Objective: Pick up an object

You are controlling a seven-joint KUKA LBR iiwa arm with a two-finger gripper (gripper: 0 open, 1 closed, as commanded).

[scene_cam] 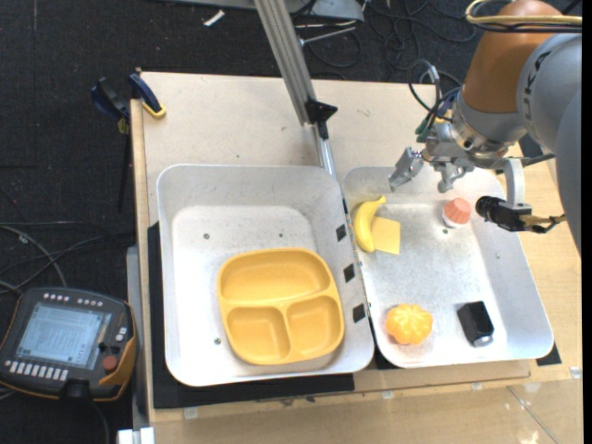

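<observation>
Nearest the camera, a grey teach pendant (63,342) with a lit screen lies off the bench's left corner. In the left bin (185,202) sits a yellow three-compartment tray (279,305), alone. The right bin (518,285) holds, along its near side, an orange fruit (408,325) and, to its right, a small black block (475,322). Farther back, against the left wall, a banana (366,222) touches a yellow wedge (387,236); a small orange-and-white object (456,212) stands near the far right corner. The gripper (427,174) hangs above the bin's far edge, fingers spread apart with nothing between them, well apart from the banana. A metal pole (289,54) slants across the bench behind.
</observation>
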